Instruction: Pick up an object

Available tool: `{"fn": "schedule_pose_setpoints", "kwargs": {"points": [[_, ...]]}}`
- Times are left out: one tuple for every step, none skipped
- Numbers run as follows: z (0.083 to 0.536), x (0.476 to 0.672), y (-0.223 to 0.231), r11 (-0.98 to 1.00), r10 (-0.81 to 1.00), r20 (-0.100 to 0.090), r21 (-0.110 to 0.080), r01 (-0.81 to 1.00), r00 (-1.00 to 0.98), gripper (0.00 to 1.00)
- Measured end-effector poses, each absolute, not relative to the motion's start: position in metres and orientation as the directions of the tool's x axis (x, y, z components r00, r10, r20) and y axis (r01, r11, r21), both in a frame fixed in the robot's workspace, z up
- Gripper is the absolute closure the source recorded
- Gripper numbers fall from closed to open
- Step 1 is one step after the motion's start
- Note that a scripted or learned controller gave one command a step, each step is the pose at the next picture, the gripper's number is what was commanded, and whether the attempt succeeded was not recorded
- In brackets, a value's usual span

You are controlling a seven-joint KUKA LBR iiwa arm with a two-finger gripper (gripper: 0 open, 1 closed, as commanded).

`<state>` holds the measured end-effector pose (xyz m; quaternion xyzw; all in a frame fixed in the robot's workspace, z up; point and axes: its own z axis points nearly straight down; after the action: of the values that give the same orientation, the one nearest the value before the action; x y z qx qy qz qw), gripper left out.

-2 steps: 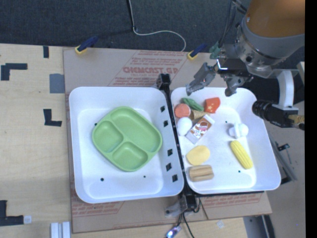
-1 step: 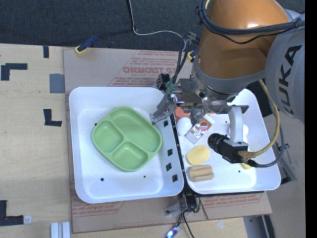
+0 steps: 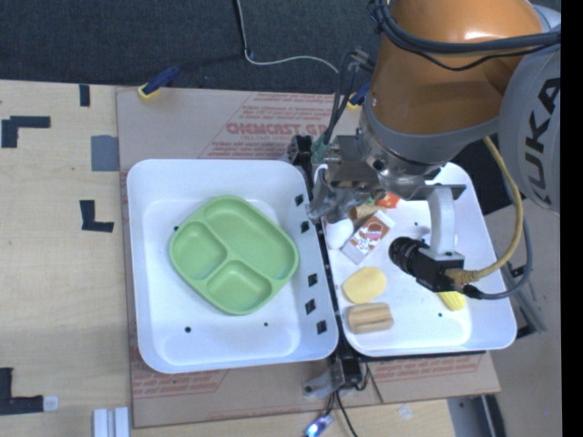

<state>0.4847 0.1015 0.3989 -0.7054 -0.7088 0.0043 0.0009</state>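
Objects, right white bin (image 3: 474,330): pale yellow rounded piece (image 3: 364,284), tan block (image 3: 369,318), red-and-white packet (image 3: 368,237). Grey-and-orange arm (image 3: 437,71) bent low over this bin's left part; gripper (image 3: 342,194) grip unclear. Green divided plate (image 3: 234,254): left bin (image 3: 150,244).

This is a robotics lab or test cell. A grey and orange industrial arm (image 3: 455,71) reaches over two shallow white bins (image 3: 146,244) set on a cardboard sheet (image 3: 228,121) atop a wooden surface (image 3: 55,271) marked with black tape (image 3: 23,130). Loose cables (image 3: 273,59) trail across dark carpet (image 3: 118,16) behind.
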Motion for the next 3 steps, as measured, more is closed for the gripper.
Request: {"fn": "schedule_pose_setpoints", "kwargs": {"points": [[0.407, 0.485, 0.102, 0.007, 1.000, -0.007, -0.012, 1.000, -0.007, 1.00], [0.415, 0.486, 0.103, 0.009, 1.000, -0.009, -0.016, 1.000, -0.009, 1.00], [0.378, 0.484, 0.105, 0.002, 1.000, -0.003, -0.007, 1.000, -0.002, 1.00]]}}
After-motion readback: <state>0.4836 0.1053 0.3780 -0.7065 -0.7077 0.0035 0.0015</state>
